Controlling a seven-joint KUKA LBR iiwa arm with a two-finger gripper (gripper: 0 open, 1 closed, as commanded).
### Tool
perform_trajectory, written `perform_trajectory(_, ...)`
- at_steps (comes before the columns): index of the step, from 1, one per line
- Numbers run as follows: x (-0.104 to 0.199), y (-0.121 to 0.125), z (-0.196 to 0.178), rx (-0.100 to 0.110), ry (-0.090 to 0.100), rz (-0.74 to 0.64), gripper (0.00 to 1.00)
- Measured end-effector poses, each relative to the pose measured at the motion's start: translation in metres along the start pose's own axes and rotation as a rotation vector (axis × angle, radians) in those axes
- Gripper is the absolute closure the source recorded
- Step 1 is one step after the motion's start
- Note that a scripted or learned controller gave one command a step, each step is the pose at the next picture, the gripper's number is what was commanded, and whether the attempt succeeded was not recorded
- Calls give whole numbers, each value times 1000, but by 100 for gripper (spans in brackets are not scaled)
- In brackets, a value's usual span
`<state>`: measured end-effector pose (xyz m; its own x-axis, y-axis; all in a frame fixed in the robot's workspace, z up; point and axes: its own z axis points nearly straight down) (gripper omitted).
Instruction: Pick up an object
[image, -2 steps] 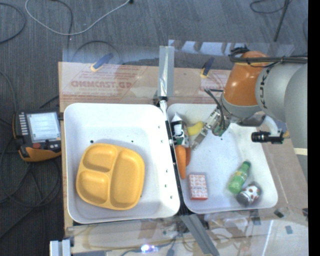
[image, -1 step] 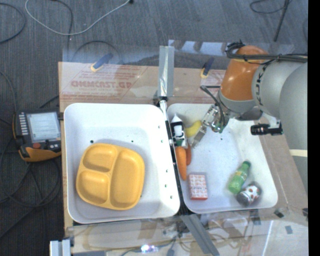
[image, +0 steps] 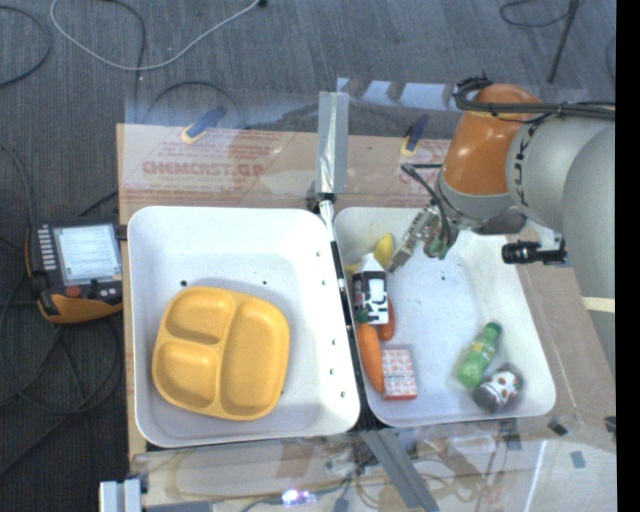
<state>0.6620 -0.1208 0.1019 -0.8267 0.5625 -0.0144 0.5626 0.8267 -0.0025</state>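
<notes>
My gripper (image: 412, 246) hangs over the back left part of the right bin (image: 530, 300), below the orange wrist band. Just to its left lies a small yellow object (image: 384, 247), close to the gripper tip; whether they touch I cannot tell. In front of that lies a white bottle with a black label (image: 371, 296). An orange carrot (image: 370, 357) lies along the bin's left wall, with a red and white box (image: 399, 373) beside it. A green bottle (image: 479, 353) and a dark round can (image: 498, 389) sit at the front right.
The left bin (image: 160, 235) holds a yellow divided plate (image: 222, 350). A metal post (image: 331, 140) rises at the back between the bins. A handheld pendant (image: 75, 265) lies left of the bench. The arm's grey body (image: 575, 190) covers the right bin's back right corner.
</notes>
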Motion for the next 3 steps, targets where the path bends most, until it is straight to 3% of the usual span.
perform_trajectory(1,21,26,-123,-2,12,165,100)
perform_trajectory(2,63,42,-83,0,14,114,100)
perform_trajectory(3,65,43,-83,-3,14,130,100)
